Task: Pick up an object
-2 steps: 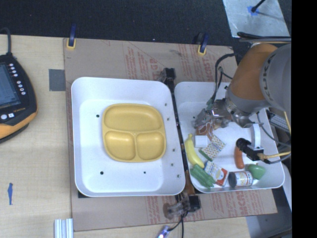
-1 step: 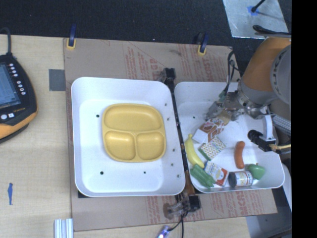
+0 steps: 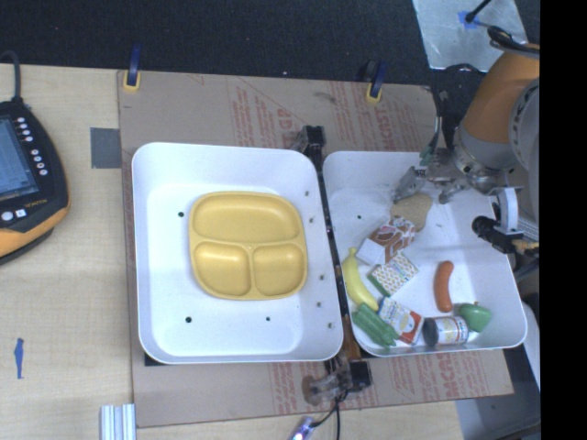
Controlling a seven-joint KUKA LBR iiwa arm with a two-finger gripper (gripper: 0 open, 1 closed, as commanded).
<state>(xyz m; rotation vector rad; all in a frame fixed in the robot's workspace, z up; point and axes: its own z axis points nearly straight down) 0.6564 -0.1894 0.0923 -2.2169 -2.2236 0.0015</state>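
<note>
Camera view: the claw (image 3: pixel 429 183) sits low over the far part of the right bin (image 3: pixel 514 337), fingers splayed wide, nothing between them. Landmark: the hotdog (image 3: pixel 443 284), mid-bin.

- Candidate objects cluster on the near side of the claw: a brown-and-white carton (image 3: pixel 393 236) and patterned box (image 3: pixel 394 272) left of the hotdog; banana (image 3: pixel 357 280) further left against the bin wall; green pepper (image 3: pixel 373 324), small red-and-white box (image 3: pixel 401 319), bottle (image 3: pixel 447 331) and green pear-like item (image 3: pixel 475 316) nearer than the hotdog.
- Beyond the hotdog, under the claw, a pale flat patch; cannot tell what it is.
- Left bin (image 3: pixel 156 246) holds the yellow divided tray (image 3: pixel 248 244), well left of the hotdog.

Risks, as judged:
- Claw may close on bare bin floor, since the cluster lies apart from it.
- Packed items by the carton may be nudged or pinched in pairs.
- Hotdog is round and may roll off the fingers.
</note>
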